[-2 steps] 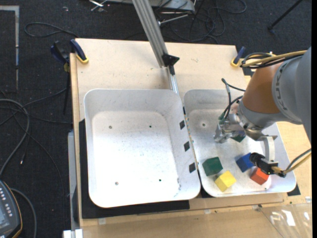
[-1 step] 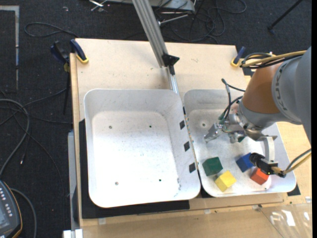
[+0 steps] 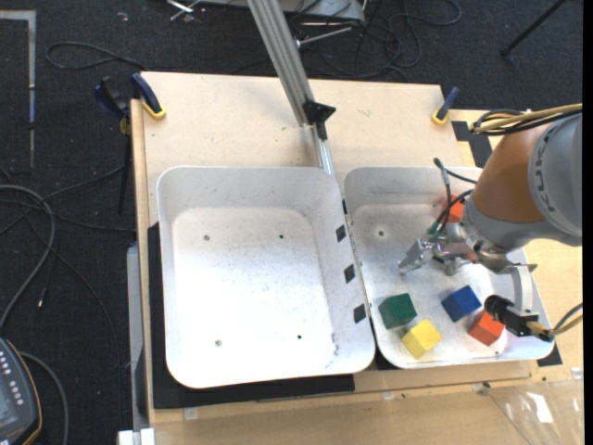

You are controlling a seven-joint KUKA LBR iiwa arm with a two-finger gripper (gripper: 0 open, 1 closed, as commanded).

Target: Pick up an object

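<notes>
The tool [image 3: 428,255] hangs low over the middle of the right bin [image 3: 371,188], its fingers apart with nothing between them. Four blocks sit nearer the bin's front edge: a green cube [image 3: 397,310], a yellow cube [image 3: 421,337], a blue cube [image 3: 460,303] and a red cube [image 3: 485,327]. This looks like the approach step, before any grasp. Next, the tool likely needs to shift toward one cube, drop around it and close. The left bin [image 3: 185,188] lies beside it on the table [image 3: 232,119].

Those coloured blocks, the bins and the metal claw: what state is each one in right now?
green block: lying in right bin, loose
yellow block: in right bin, loose
blue block: in right bin, loose
red block: in right bin, loose
gripper: above right bin, holding nothing
left bin: flat on bench
</notes>
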